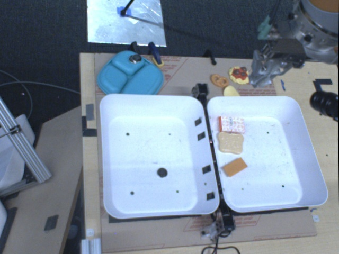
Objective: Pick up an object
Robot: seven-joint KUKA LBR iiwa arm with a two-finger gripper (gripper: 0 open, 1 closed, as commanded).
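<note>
Gripper hangs over the bench just beyond the right bin's far rim, beside a small red-and-yellow toy; whether it's open or closed I can't tell. Three flat pieces lie along the right bin's left side: a red-and-white block, a tan slice and an orange square. A blue tray sits behind the left bin

We make out faint red printing on the cardboard sheet under the bins, too blurred to read.
</note>
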